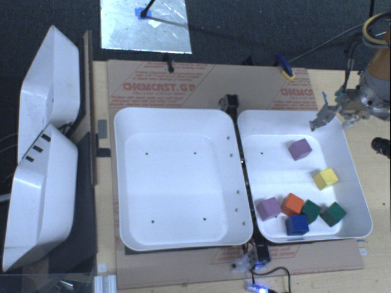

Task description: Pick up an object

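Right bin (360, 195) contains seven blocks: purple block (299, 149), yellow block (326, 177), and a clustered group near the front wall, all lying flat.

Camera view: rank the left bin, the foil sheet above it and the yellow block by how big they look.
1. Left bin, clearly the largest.
2. Foil sheet, noticeably smaller; it lies farther from the camera, so its real size may be understated.
3. Yellow block, by far the smallest.
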Available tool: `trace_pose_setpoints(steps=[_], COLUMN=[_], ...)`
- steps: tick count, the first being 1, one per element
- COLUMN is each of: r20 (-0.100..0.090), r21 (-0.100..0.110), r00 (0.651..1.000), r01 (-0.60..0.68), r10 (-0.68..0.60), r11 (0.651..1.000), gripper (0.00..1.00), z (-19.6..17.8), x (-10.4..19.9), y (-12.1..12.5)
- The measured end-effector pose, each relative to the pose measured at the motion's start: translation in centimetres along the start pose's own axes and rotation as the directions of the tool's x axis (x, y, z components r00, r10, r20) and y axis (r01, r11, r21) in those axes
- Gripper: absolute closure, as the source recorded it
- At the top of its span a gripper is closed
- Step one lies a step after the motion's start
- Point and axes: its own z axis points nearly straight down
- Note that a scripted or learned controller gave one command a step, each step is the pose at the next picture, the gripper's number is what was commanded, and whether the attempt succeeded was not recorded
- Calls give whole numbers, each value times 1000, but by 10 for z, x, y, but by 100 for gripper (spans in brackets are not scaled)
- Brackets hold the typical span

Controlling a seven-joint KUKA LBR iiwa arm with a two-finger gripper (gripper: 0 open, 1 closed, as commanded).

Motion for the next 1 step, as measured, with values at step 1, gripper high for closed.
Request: trace_pose_setpoints(steps=[1], r20=[-3], r21=[8], r00=[1000], r01=[-1], r10=[1], r11=[1000], gripper=[0], z=[94], x=[15], y=[-54])
